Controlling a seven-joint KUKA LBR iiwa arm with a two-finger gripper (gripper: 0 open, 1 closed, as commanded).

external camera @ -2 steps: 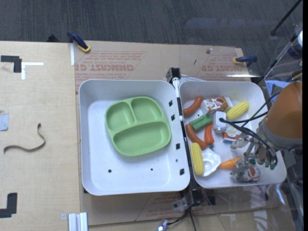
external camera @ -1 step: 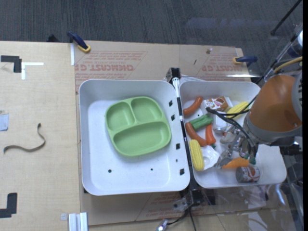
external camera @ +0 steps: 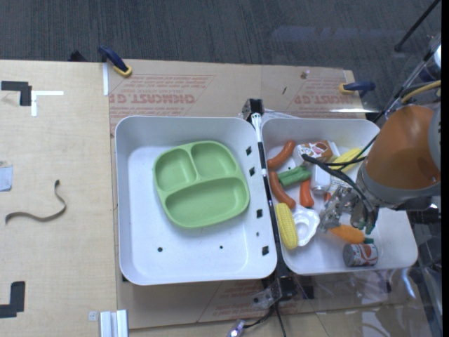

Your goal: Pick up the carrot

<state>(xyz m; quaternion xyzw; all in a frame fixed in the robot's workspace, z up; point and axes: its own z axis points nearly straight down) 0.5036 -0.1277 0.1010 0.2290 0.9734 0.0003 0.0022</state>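
Within the right bin [external camera: 393,258], the gripper [external camera: 349,214] hung directly over the carrot [external camera: 349,234], placed for a grasp; whether its fingers were apart or together could not be told.

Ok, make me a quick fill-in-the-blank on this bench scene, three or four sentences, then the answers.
1. The green divided plate lies in the ____ bin.
2. The corn cob is coloured ____.
3. The carrot lies in the right bin, just above the ____, near the gripper.
4. The plate has ____ compartments.

Missing words: left; yellow; can; three
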